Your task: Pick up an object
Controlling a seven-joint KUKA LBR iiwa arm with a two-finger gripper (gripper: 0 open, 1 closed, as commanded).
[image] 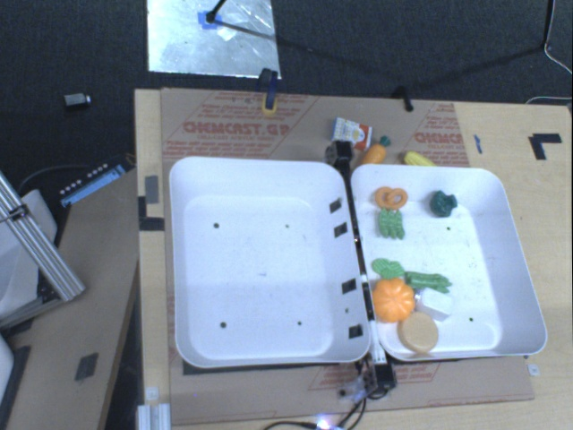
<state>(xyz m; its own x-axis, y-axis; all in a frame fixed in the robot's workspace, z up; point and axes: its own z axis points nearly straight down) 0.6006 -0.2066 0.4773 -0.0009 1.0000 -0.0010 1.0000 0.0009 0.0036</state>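
Orange pumpkin (393, 299) in rt bin (501, 240) (untouched)

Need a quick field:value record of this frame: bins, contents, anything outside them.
left bin: white, shallow, no objects seen in it
right bin: white, shallow, holds the objects
right bin, upper part: orange ring, green leafy piece, dark green lump
right bin, lower left: orange pumpkin, long green piece, white block, tan disc
behind the bins, on the bench: carrot, yellow piece
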